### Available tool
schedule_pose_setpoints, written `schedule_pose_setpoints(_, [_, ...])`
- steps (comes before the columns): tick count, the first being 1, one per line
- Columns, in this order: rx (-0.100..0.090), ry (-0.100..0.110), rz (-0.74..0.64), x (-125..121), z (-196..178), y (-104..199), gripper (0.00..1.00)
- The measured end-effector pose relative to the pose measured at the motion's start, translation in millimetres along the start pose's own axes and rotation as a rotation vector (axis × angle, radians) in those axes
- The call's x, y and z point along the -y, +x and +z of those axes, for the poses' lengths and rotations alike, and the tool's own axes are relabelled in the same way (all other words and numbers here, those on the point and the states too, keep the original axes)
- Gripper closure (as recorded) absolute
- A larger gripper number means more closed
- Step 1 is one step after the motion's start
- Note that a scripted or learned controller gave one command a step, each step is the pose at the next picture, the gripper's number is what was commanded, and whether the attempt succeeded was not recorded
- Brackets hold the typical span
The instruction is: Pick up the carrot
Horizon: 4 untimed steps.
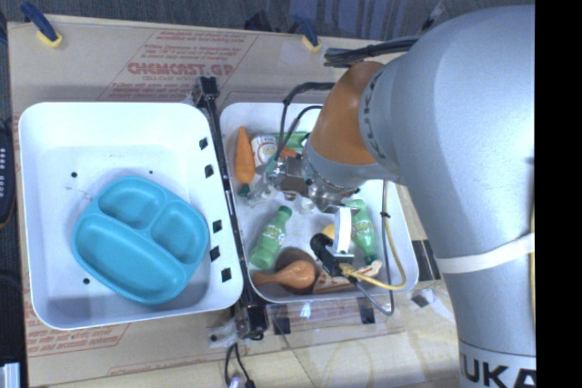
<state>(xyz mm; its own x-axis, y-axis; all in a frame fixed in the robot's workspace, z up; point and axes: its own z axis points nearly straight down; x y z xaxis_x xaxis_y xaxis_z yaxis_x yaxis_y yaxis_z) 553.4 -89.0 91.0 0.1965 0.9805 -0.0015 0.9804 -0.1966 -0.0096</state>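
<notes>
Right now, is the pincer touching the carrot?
Apart. The camera view shows the carrot lying along the right bin's left wall, with bare white floor between it and the pincer, which sits further right.

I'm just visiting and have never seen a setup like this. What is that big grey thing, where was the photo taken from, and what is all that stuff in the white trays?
The camera looks down at a slant on a bench. The grey shape with the orange band is a robot arm reaching in from the right. The left bin holds a blue divided plate. The right bin holds toy groceries: an orange carrot by its left wall, a green bottle, and a brown drumstick-like piece. The gripper hangs just right of the carrot; I cannot see anything in its grasp.
</notes>
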Motion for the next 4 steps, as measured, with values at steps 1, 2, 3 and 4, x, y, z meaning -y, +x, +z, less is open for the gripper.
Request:
schedule_pose_setpoints(1, [0.001, 0.000, 0.084, -62.8, -1.3, 8.0, 0.00])
schedule_pose_setpoints(2, [0.000, 0.008, 0.075, -61.8, -10.6, 8.8, 1.00])
schedule_pose_setpoints(3, [0.000, 0.009, 0.073, -61.6, -10.4, 9.2, 0.00])
schedule_pose_setpoints(4, [-0.002, 0.007, 0.480, -35.9, 0.7, -5.5, 0.00])
